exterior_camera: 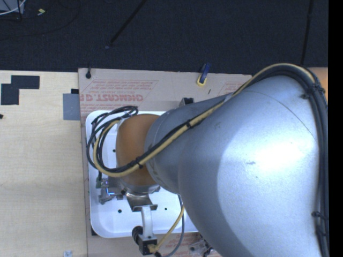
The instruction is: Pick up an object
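Observation:
The grey arm [241, 159] reaches in from the right and covers most of the white bin [93, 143]. Its orange band [131, 143] sits over the bin's middle. Just below the band, low over the bin's left part, a bit of the gripper [109, 190] shows as metal parts. The wrist hides its fingertips and whatever lies under them. Bare white floor of the bin [115, 221] shows at the near left, and I see no loose object on it. Black and yellow cables [107, 123] loop over the bin's far left corner.
The bin rests on a cardboard sheet with red print [118, 92]. A blue and yellow clamp [203, 75] holds that sheet's far edge. To the left lies the pale wooden bench [37, 170] with black and grey patches [21, 87].

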`<state>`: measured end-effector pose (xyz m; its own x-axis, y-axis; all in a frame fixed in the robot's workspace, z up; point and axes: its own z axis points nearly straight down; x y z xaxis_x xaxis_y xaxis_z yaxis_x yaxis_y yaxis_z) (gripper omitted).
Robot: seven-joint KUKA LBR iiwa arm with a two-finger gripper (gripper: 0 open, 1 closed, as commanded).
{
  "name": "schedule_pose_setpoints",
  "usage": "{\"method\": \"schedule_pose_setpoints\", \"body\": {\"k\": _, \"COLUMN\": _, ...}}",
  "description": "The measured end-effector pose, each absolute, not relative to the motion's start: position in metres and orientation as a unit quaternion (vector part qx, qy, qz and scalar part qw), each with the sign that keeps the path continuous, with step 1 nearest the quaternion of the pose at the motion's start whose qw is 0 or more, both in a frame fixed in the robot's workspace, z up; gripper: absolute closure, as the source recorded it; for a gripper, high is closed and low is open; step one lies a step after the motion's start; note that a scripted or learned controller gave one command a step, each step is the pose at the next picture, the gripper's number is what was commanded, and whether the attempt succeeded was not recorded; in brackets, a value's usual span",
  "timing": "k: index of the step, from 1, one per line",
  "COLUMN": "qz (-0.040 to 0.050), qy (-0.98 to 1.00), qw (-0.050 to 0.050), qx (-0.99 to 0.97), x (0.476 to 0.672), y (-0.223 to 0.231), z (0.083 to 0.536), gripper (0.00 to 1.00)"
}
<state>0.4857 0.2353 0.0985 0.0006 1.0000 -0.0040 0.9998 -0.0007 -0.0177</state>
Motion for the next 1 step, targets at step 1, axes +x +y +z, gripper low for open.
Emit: {"method": "schedule_pose_setpoints", "body": {"k": 1, "qz": -0.0006, "qy": -0.707, "qw": 0.000, "qx": -0.707, "x": 0.4759, "y": 0.2122, "z": 0.2724, "gripper": 0.00}}
